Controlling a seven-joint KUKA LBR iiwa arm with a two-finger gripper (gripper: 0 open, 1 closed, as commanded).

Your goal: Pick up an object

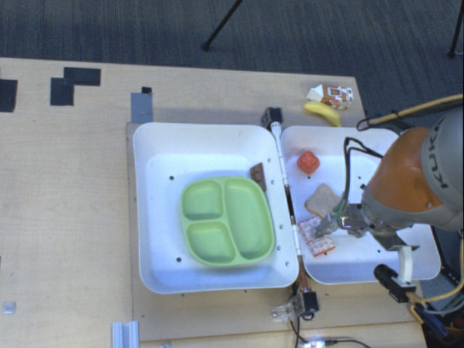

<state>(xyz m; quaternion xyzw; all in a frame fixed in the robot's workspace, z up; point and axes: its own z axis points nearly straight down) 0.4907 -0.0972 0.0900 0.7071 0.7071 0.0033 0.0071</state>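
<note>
In the right bin (362, 267) lie a red round object (308, 162), a tan bread-like slice (322, 200) and a red and white packet (316, 236). My gripper (336, 222) hangs low over the bin's middle, just right of the packet and at the slice's lower edge. The arm's orange band (406, 180) covers the bin's right part. In the left bin (156, 194) sits a green divided plate (226, 222), and a small brown piece (257, 172) lies by its upper right corner.
A yellow banana (322, 112) and a small printed pack (335, 93) lie on the bench behind the right bin. A black clamp (272, 115) sits where the bins meet at the back. Cables (297, 310) hang off the front edge.
</note>
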